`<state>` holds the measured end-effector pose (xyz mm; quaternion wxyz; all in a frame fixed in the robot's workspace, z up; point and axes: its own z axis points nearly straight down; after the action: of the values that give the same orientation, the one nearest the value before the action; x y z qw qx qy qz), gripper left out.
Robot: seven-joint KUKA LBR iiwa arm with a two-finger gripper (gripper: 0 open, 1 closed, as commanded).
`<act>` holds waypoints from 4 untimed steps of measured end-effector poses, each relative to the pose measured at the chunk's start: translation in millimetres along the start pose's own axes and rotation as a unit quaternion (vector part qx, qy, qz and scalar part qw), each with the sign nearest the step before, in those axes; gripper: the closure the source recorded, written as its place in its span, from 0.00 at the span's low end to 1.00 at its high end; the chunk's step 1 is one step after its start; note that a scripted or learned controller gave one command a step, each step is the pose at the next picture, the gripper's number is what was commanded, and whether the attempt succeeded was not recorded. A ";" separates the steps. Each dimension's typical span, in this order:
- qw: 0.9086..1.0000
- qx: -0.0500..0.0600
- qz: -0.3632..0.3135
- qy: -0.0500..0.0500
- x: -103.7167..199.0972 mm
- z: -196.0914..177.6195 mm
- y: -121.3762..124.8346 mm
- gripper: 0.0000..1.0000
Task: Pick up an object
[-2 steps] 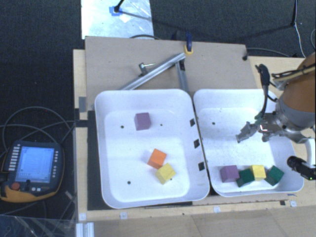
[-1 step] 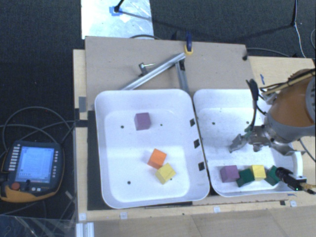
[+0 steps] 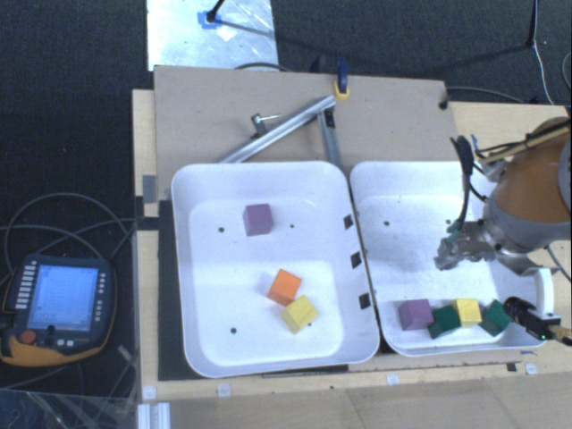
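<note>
The gripper [image 3: 454,252] hangs over the right bin [image 3: 393,195], above a row of blocks at its near wall — purple block [image 3: 415,314], dark green block [image 3: 442,321], yellow block [image 3: 468,310], green block [image 3: 494,316] — and whether it grips anything cannot be told.

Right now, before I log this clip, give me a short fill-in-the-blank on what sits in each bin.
1. The left bin holds ___ blocks.
2. The orange block touches a ___ block.
3. The row of four blocks in the right bin starts, nearest the left bin, with a ___ one.
4. The end effector is over the ___ bin.

Missing: three; yellow; purple; right
</note>
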<state>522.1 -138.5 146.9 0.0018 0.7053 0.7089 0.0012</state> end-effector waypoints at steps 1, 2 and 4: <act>1.000 -0.002 0.000 -0.001 -3.2 -54.2 12.0 1.00; 1.000 -0.003 0.000 -0.001 -7.1 -117.4 9.5 1.00; 1.000 0.000 -0.003 0.001 51.0 -134.5 20.9 1.00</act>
<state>542.1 -87.3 281.5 0.0007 0.7030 0.7112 0.0016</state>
